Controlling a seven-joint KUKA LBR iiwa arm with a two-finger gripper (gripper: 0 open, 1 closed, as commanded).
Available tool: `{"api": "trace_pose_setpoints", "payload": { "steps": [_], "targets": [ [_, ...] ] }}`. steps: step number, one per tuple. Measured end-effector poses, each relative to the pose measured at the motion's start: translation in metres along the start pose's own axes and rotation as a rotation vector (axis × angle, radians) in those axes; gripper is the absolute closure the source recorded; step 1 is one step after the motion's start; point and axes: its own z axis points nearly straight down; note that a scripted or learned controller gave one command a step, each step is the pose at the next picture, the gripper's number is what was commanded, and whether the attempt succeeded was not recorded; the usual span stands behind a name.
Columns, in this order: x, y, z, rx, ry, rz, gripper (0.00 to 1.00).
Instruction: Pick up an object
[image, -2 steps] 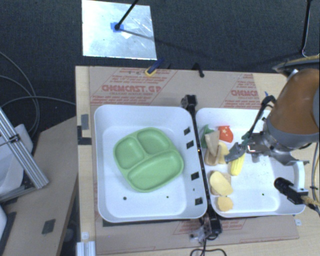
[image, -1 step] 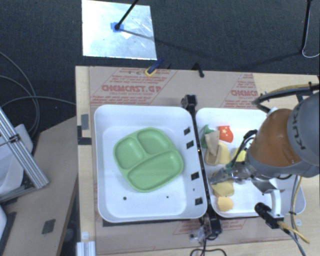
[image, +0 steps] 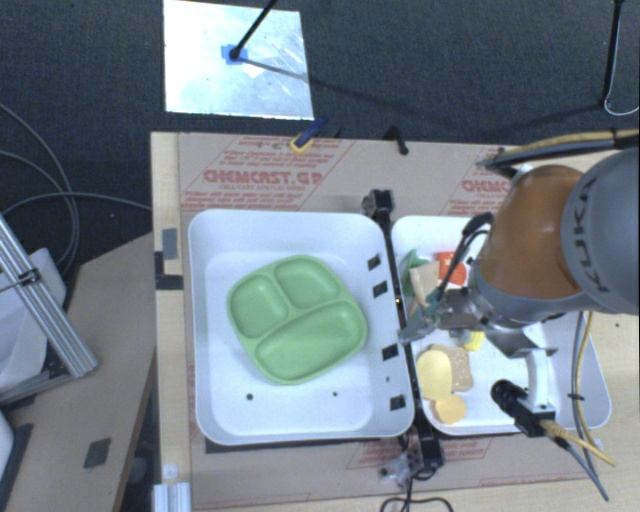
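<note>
Half the right bin (image: 598, 400) — behind arm (image: 545, 240)

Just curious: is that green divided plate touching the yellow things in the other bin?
Apart. The camera view shows the green plate in the left bin; the yellow pieces lie beyond the divider.

The bench (image: 120, 300) is light brown wood. A brown sheet with red letters (image: 262, 168) lies flat on it. Two white bins sit side by side on that sheet: the left bin (image: 210, 300) toward nine o'clock, the right bin (image: 590, 400) toward three o'clock, touching in the middle
</note>
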Motion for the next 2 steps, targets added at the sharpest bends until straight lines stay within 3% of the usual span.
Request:
{"api": "trace_pose_setpoints", "payload": {
  "steps": [1, 2],
  "targets": [
    [-0.066, -0.002, 0.005, 0.007, -0.004, 0.014, 0.00],
    [-0.013, -0.001, 0.005, 0.006, 0.002, 0.000, 0.00]
  ]
}}
